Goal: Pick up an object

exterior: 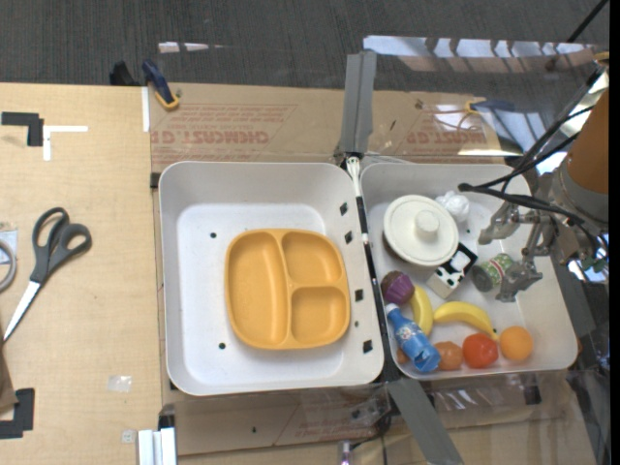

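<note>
A small green-labelled can [495, 271] lies in the right bin [557, 356], partly hidden between my gripper [511, 260] fingers, which close narrowly around it. Just left of the can sit a black-and-white block [451, 271] and a white lid [420, 229]; my arm is cut off.

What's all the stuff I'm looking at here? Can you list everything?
Bins: two, white, side by side.
Divided plate: one, yellow-orange, left bin.
Round lid: one, white, right bin.
Bananas: two, yellow, right bin.
Plum: one, purple, right bin.
Bottle: one, blue, right bin.
Tomato: one, red, right bin.
Orange: one, right bin.
Scissors: one, black-handled, bench left.
Gripper: one, metal, over right bin.
</note>
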Motion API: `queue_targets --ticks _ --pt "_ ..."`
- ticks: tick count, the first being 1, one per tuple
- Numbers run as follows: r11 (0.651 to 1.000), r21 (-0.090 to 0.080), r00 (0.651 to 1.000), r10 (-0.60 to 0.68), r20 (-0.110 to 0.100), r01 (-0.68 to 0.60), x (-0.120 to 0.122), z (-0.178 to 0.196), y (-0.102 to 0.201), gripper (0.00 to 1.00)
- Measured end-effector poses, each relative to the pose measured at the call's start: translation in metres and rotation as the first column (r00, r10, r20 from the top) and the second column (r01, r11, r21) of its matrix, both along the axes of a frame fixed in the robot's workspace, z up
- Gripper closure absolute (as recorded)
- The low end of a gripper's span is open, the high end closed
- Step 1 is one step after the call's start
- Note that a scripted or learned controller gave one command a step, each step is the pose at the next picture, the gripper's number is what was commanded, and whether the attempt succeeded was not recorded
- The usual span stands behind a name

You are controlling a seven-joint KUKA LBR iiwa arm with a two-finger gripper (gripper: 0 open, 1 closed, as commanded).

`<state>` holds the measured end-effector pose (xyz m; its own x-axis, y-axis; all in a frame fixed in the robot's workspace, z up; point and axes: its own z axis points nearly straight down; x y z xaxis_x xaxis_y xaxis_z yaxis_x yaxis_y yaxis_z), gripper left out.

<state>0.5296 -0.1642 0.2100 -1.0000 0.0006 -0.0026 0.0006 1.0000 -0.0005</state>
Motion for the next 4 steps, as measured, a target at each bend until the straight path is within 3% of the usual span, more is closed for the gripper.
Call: queue_targets --ticks 1,2,3,4 --pt "0.99 0.0 0.99 -0.141 0.017 0.141 -0.035 -0.091 0.002 0.0" --pt "0.973 0.0 0.973 -0.231 0.004 0.231 0.047 -0.115 0.017 0.0" --pt "0.974 0.0 0.974 -0.227 0.009 0.227 0.048 -0.105 0.018 1.0" --pt "0.993 -0.001 0.993 0.118 0.003 -0.118 0.055 -0.018 -0.049 1.0"
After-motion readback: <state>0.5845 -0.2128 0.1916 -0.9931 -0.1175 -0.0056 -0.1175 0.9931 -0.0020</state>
